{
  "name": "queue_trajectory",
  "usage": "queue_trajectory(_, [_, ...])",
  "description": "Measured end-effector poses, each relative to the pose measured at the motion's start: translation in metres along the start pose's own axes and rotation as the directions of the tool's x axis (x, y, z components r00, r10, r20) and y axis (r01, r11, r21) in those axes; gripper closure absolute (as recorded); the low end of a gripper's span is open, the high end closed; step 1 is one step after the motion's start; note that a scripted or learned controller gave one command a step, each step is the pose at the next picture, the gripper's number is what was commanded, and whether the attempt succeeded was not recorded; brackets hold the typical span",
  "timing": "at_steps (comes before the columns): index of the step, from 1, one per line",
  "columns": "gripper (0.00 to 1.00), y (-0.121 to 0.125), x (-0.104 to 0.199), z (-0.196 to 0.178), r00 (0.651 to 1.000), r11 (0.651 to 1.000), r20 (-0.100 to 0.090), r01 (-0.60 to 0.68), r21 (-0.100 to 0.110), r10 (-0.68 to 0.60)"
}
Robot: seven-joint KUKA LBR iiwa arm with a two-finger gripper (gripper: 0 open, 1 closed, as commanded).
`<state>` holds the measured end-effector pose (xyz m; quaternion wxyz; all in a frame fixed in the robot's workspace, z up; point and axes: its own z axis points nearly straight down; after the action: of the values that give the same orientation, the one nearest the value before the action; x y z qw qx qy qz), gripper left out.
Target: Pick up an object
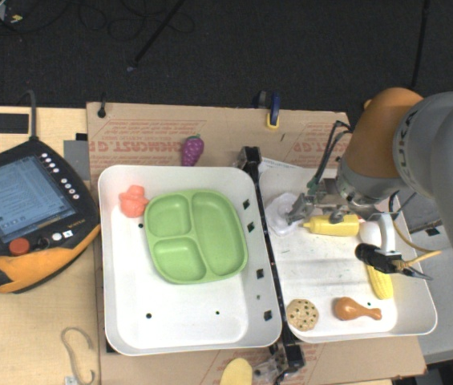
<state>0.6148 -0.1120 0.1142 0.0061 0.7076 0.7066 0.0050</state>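
My gripper (313, 212) is low in the right bin (322, 273), near its back left part. A yellow banana-like piece (332, 228) lies just under and to the right of it, touching or nearly touching. A white piece (281, 213) sits right beside the gripper on its left. Further forward in this bin lie a yellow corn cob (379, 281), a brown drumstick (356, 309) and a round cookie (301, 314). Nothing shows as lifted.
The left bin (178, 319) holds a green divided plate (194, 237) and a pink toy (132, 201). Purple grapes (192, 149) lie on the cardboard behind it. A yellow thing (236, 370) sits at the front edge. A teach pendant (26, 207) lies far left.
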Motion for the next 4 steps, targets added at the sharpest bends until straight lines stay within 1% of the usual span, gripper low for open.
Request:
queue_trajectory(1, [1.0, -0.002, -0.003, -0.007, 1.0, 1.0, 0.002, -0.006, 0.005, 0.006])
queue_trajectory(2, [1.0, -0.002, -0.01, -0.069, 1.0, 1.0, -0.001, -0.01, 0.013, 0.01])
queue_trajectory(3, [1.0, -0.001, -0.012, -0.116, 1.0, 1.0, -0.001, -0.003, 0.014, 0.003])
queue_trajectory(4, [1.0, -0.009, 0.05, -0.116, 1.0, 1.0, -0.004, 0.005, 0.019, -0.005])
